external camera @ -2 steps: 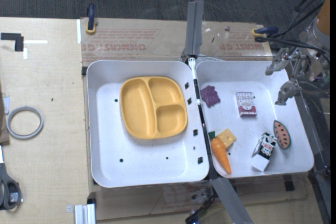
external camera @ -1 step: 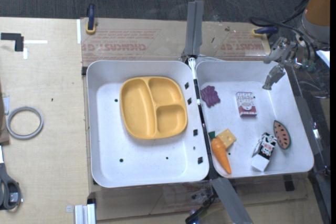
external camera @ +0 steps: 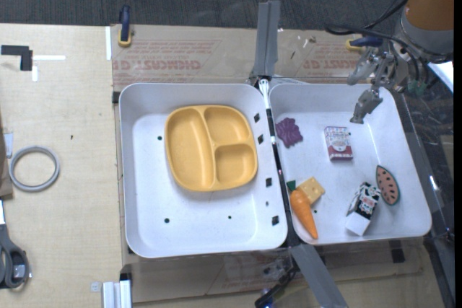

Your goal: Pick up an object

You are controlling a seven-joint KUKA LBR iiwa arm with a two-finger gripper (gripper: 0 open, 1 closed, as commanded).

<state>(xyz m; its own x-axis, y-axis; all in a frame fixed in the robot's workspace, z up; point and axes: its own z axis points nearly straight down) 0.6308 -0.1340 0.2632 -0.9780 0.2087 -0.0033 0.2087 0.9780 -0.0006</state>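
Note:
The right bin [external camera: 404, 128] holds a purple grape bunch [external camera: 289, 132], a small red and white carton [external camera: 338, 143], a cheese wedge [external camera: 311, 190], an orange carrot [external camera: 304, 214], a watermelon slice [external camera: 388, 185] and a cow-patterned carton [external camera: 362, 208]. My gripper [external camera: 359, 93] hangs over the bin's far right corner, above and to the right of the red carton. It is open, and nothing is between its fingers [external camera: 361, 110].
A yellow divided plate [external camera: 211, 146] lies in the left bin [external camera: 137, 177]. A grey divider rail [external camera: 268, 47] runs between the bins. On the bench at left are a tape ring [external camera: 32, 168] and scissors [external camera: 11, 267]. Cables trail at the right edge.

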